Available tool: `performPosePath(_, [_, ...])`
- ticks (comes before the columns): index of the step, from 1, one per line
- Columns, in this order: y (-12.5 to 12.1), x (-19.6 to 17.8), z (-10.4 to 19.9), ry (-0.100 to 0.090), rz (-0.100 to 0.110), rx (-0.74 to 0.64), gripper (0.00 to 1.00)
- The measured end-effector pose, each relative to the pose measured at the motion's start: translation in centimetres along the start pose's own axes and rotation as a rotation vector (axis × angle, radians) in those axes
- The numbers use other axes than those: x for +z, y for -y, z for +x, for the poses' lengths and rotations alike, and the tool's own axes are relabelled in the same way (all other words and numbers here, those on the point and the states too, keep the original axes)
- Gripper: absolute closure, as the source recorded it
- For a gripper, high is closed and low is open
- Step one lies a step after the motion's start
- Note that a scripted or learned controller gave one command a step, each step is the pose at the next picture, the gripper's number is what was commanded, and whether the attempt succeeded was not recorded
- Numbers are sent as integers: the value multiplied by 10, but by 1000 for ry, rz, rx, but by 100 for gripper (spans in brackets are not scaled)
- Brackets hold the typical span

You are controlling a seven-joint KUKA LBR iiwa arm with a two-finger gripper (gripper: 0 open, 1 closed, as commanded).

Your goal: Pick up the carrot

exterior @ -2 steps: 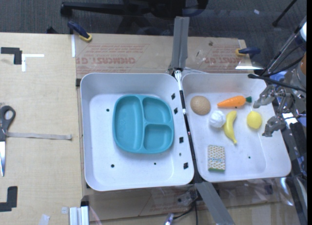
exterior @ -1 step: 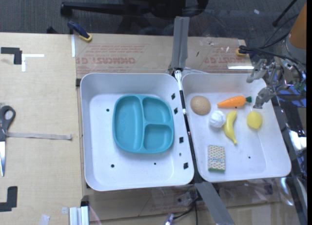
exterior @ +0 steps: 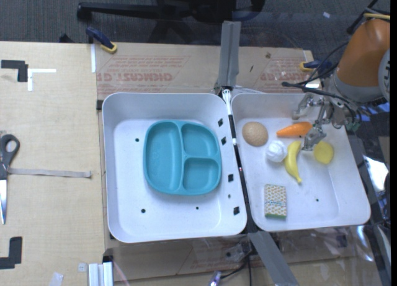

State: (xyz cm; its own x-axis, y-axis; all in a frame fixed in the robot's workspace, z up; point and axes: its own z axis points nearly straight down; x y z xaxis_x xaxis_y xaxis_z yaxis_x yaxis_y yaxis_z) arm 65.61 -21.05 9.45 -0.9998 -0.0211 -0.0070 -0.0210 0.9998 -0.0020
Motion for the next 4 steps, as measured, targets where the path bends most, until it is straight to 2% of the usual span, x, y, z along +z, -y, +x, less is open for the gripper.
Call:
performPosePath(1, [-41, 1, -5, -1, -2, -217, 0])
performPosePath(2, [11, 0, 54, -1, -1, -221, 0])
performPosePath(3, [10, -12, 51, 6, 2, -225, 100])
performPosePath(4, [4, 0, 28, 2, -10, -598, 100])
